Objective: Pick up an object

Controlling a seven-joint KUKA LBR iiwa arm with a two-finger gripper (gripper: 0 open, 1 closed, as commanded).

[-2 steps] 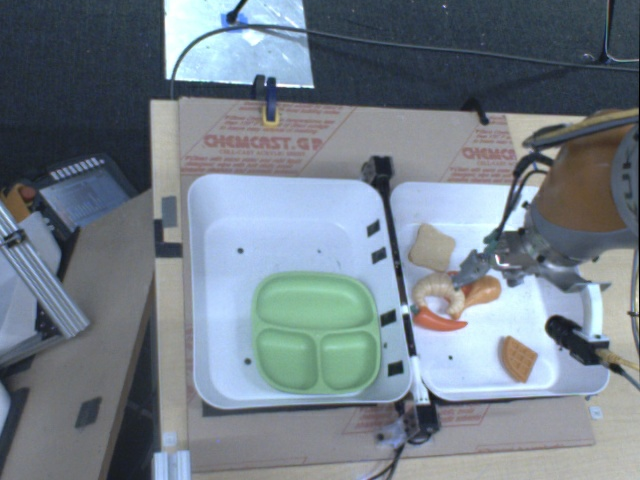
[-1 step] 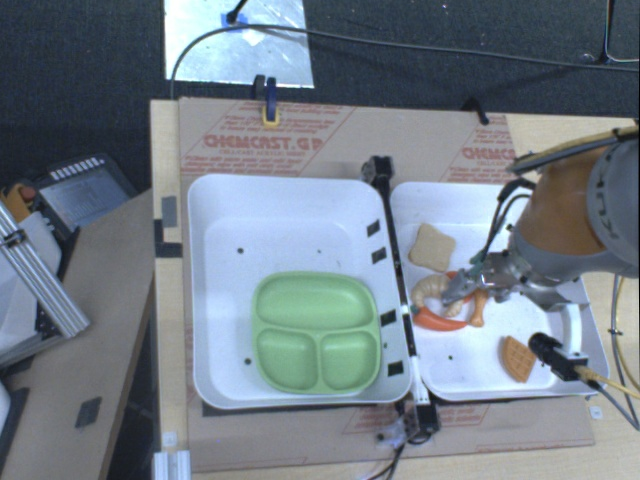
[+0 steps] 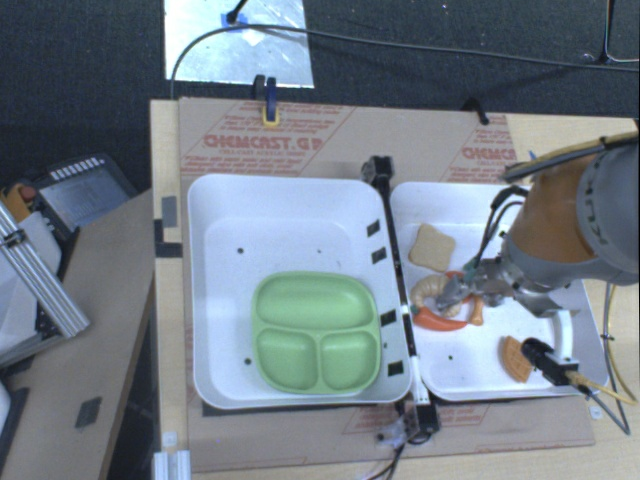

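arm (image 3: 575,213): came in from the right, grey with orange band, wrist bent low over the right bin (image 3: 470,378)
pincer (image 3: 452,294): down in the right bin's left half, right over the small pile of objects; couldn't tell whether open or closed, fingers blurred against the items
orange piece (image 3: 438,320): flat on the bin floor, just under the pincer tip, touching or nearly so; not seen between the fingers
pale ring (image 3: 428,288): just beside the pincer, left of it, against the orange piece
bread slice (image 3: 432,247): tan, flat, just up from the pincer, apart from it
brown wedge (image 3: 515,359): near the right bin's front edge, well apart from the pincer
left bin (image 3: 225,228): held a green tray (image 3: 315,331) with three compartments, toward the front right
tabletop (image 3: 330,133): cardboard sheet under both bins
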